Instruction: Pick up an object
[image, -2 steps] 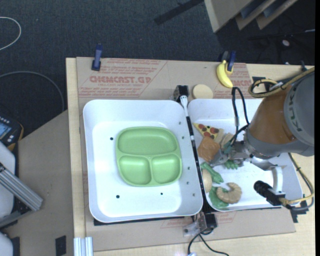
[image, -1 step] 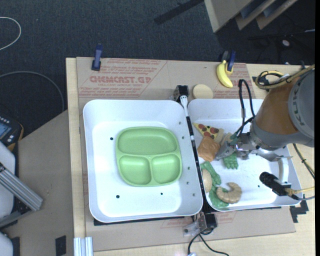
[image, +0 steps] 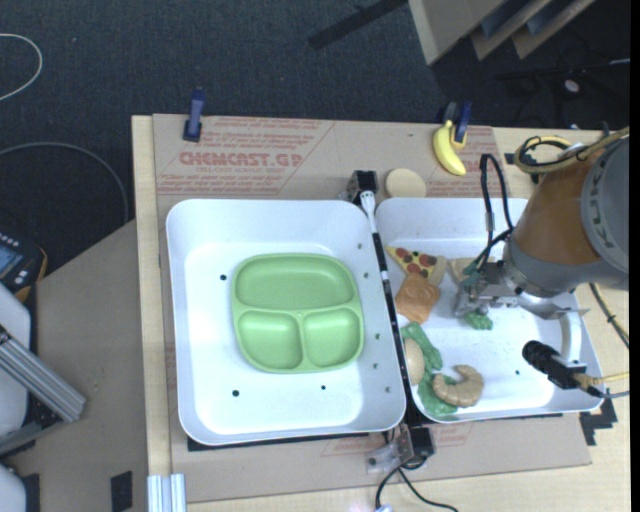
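Reaching over the right bin (image: 505, 365), the gripper (image: 477, 298) sits near the bin's middle; released or clenched, cannot tell. A small green piece (image: 481, 321) lies on the bin floor at its tip. Pizza slice (image: 417, 263) and orange block (image: 417, 298) lie beside it, toward the left bin (image: 200, 300), which holds a green plate (image: 297, 310).

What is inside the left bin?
A green tray with three compartments lies in the left bin, open side up. The bin floor under the tray is covered, so what is there cannot be seen.
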